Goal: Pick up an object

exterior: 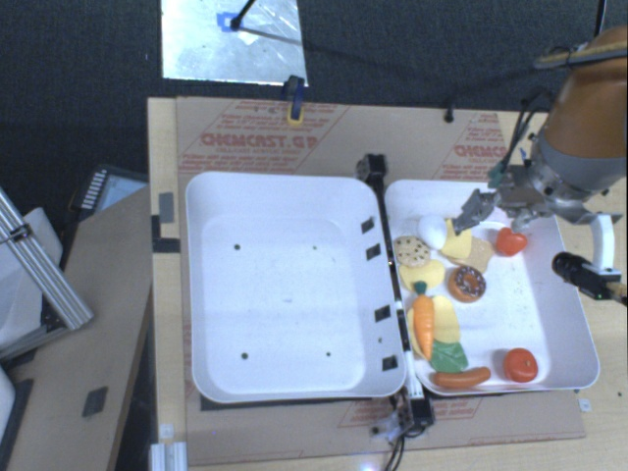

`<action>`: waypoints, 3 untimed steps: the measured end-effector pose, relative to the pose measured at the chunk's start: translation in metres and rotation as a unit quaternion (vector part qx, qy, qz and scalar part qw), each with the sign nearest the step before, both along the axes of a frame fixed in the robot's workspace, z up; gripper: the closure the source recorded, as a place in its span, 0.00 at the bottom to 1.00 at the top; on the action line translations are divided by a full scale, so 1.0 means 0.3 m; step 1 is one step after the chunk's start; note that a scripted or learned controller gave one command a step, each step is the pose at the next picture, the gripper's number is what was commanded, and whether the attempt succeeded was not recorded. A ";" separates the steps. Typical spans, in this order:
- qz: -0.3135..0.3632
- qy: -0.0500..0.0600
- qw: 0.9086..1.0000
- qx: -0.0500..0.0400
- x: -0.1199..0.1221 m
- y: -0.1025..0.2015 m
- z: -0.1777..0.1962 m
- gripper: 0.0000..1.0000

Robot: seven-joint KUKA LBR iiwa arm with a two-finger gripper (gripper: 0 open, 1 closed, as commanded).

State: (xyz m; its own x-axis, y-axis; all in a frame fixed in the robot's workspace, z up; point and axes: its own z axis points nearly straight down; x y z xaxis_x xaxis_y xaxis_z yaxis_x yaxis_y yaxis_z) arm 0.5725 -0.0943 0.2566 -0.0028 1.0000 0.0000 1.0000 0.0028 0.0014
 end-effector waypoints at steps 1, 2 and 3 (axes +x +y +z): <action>-0.001 0.005 1.000 0.000 -0.028 -0.030 -0.370 0.00; 0.000 -0.013 1.000 -0.004 -0.088 -0.048 -0.554 0.00; 0.001 -0.005 1.000 -0.002 0.033 0.003 -0.559 0.00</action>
